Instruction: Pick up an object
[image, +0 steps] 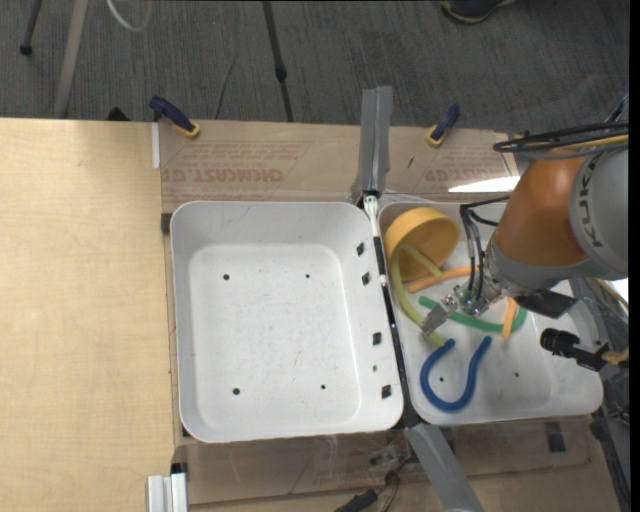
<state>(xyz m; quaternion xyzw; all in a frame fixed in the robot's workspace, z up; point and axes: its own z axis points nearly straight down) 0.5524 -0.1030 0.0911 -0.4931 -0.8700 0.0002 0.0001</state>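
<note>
In the right bin (540, 395), my gripper (440, 315) hangs low over a small pile of objects. A green rod (472, 320) lies right under it, touching or nearly touching the tip. A blue U-shaped hook (452, 380) lies just in front of the gripper. A yellow cup (425, 235) rests on its side at the bin's back left. A pale yellow-green tube (402, 285) curves from the cup toward the gripper. An orange rod (511, 318) pokes out beside the wrist, partly hidden by the arm. I see nothing lifted off the bin floor.
The left bin (270, 320) stands beside the right one, with a black-clipped divider wall (380, 290) between them. The grey and orange arm (545, 220) covers the right bin's back right. Cables (575, 345) trail at the right. Clamps (175, 115) hold the cardboard behind the bins.
</note>
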